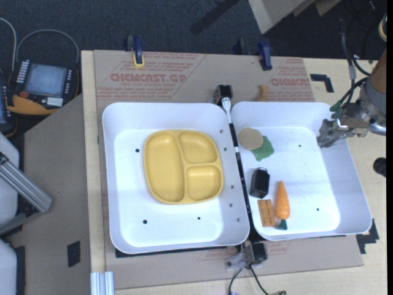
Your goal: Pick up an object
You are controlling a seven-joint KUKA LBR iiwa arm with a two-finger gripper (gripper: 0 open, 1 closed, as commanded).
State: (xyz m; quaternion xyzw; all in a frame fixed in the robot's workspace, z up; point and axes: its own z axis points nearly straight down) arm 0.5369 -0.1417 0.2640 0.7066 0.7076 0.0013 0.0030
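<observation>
The bench [184, 72] is topped with a flat sheet of brown cardboard printed in faded red lettering and held by two blue clamps [136, 48] at its far edge. On it sit two shallow white bins with smooth, glossy walls and rounded corners, touching along a shared middle seam. The left bin [123, 226] holds a matte yellow plastic tray [183, 165], rounded in outline and moulded into three compartments, one long and two smaller. The right bin [331, 208] carries the small objects, all gathered near its left wall: a flat tan disc [250, 138] overlapping a crinkled green leaf-shaped piece [265, 148], a dark, rounded-rectangular block [260, 182] just below them, then an orange tapered carrot [282, 201] lying beside a ridged orange-brown wafer [266, 212]. The gripper [328, 134], grey metal, hangs over the right bin's far right side, well apart from those objects, with nothing visible between its tips; whether it is spread or closed cannot be told.
</observation>
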